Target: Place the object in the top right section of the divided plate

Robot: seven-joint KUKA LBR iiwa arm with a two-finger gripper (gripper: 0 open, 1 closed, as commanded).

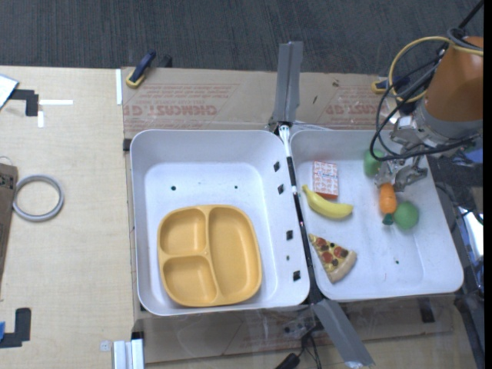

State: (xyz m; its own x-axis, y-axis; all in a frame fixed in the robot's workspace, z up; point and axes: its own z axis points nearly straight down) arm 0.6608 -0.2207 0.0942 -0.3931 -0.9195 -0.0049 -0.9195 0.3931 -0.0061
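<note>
A yellow divided plate (207, 254) lies in the left bin (154, 160), toward its front. In the right bin (438, 275) lie a red snack box (325, 180), a banana (328, 204), a pizza slice (334, 257), an orange carrot (387, 198) and a green ball (407, 215). My gripper (400, 174) hangs at the back right of the right bin, just above the carrot's upper end. A second green object (372, 164) sits to its left, partly hidden by the wrist.
A roll of tape (35, 197) lies on the wooden bench at far left. A blue clamp (141, 68) sits behind the left bin. Cables loop above the wrist (407, 68). A metal bar (288, 83) rises between the bins.
</note>
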